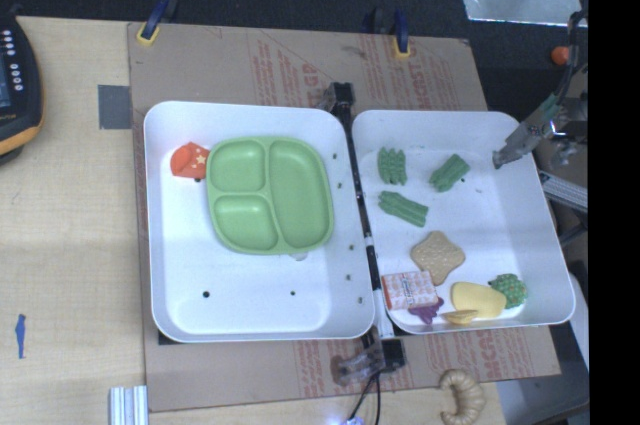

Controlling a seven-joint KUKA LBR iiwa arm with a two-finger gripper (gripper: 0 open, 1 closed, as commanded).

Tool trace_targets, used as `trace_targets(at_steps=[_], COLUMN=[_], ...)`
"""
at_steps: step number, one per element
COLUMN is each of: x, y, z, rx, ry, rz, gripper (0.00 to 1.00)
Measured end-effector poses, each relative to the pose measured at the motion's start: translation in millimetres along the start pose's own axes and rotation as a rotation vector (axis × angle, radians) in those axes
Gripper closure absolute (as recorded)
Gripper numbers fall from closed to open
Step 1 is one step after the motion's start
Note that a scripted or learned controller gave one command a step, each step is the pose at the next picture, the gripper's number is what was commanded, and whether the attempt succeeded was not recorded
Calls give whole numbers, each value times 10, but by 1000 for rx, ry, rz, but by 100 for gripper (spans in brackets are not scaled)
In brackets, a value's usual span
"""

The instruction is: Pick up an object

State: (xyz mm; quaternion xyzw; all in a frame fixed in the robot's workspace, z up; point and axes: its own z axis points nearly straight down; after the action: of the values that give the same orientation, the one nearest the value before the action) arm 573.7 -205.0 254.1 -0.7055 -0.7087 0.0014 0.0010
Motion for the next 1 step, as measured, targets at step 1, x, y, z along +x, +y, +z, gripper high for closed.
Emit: trace_targets(at_steps=[1], x=[656], y=[59], z=[1288], rx=[10], ry=[5], rz=[-7], gripper=[0])
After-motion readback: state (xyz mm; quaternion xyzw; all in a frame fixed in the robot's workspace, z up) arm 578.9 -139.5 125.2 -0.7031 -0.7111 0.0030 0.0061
